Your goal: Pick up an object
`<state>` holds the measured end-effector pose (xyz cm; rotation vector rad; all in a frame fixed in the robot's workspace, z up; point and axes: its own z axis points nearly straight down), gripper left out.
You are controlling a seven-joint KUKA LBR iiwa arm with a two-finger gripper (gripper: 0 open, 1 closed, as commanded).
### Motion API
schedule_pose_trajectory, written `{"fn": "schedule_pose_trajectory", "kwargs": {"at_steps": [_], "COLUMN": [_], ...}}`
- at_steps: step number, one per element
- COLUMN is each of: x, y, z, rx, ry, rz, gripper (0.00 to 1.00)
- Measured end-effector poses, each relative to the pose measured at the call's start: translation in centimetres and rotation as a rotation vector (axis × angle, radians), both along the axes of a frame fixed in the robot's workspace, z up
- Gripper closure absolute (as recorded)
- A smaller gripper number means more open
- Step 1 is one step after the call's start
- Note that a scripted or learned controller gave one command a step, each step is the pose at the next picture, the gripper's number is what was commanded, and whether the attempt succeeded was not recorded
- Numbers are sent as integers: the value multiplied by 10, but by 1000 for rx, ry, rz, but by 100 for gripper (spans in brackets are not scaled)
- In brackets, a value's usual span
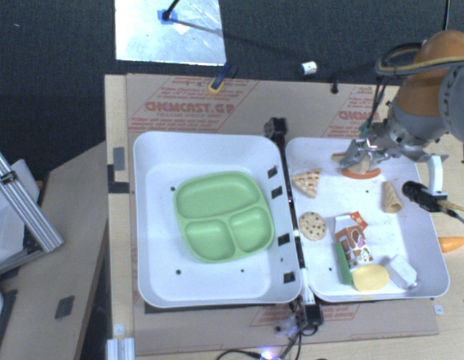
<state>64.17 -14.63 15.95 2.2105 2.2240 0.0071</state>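
The pincer (359,156) is low at the upper right of the frame, over an orange slice (361,172) in the right bin (426,276), probably to grasp it. I cannot tell its state. The green tray (220,216) lies in the left bin (153,201).

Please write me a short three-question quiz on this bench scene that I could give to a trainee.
1. True or false: the green divided plate lies in the left bin.
2. Which item lies nearest the cookie? A) the pizza slice B) the yellow round piece C) the cone-shaped piece
3. Fill in: the gripper hangs over the ____ end of the right bin, above an orange-rimmed item.

Key
1. True.
2. A.
3. Far; whether the item is held cannot be told.
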Motion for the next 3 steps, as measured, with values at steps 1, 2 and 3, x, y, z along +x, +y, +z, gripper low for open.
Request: {"fn": "schedule_pose_trajectory", "kwargs": {"at_steps": [1, 2, 3], "x": [5, 6, -25], "y": [3, 4, 36], "z": [65, 65, 72], "rx": [-1, 0, 2], "ry": [-2, 4, 7], "rz": [1, 1, 2], "gripper": [100, 100, 100]}}
